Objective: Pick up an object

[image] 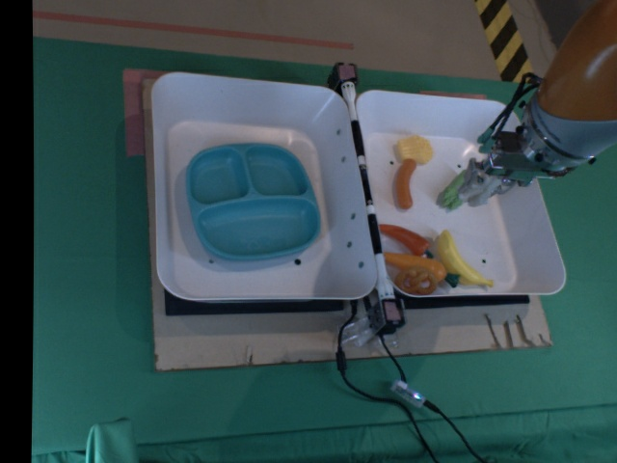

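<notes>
Gripper [474, 185] sits low in right bin [540, 249], upper right of frame, fingers closed on green pea pod [450, 193]. Bare bin floor lower right of it; far rim close. Toy food crowds bin's left and lower edge: sausage [404, 183], banana [457, 260]. Left bin [241, 104] holds blue plate [253, 202]. Green cloth [87, 258] around.

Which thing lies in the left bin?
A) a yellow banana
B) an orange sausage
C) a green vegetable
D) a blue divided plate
D: the blue divided plate lies alone in the left bin, while the food toys, such as the banana, are in the right bin.
</notes>
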Controlling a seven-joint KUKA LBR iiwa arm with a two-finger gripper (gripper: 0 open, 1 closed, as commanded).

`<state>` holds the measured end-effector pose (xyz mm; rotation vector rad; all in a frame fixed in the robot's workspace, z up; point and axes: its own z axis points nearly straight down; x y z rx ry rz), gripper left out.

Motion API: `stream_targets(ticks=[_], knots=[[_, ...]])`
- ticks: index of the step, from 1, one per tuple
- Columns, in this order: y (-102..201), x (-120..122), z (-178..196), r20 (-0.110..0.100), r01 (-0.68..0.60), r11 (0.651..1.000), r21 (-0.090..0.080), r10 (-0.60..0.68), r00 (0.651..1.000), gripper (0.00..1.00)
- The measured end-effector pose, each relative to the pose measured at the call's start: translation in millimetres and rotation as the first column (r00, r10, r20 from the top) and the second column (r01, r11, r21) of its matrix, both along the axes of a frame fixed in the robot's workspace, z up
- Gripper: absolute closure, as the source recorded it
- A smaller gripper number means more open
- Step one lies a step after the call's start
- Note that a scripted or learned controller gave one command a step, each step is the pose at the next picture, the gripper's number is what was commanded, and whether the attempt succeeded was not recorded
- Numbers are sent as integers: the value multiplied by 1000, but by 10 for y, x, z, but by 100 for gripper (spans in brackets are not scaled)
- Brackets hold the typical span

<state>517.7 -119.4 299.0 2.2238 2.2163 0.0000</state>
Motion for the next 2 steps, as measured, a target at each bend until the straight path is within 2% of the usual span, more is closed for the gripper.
stream_targets(ticks=[1, 2], knots=[[-678, 232, 355, 2, 1, 1000, -2, -1, 1000, 100], [-679, -287, 436, -1, 1, 1000, 0, -1, 1000, 100]])
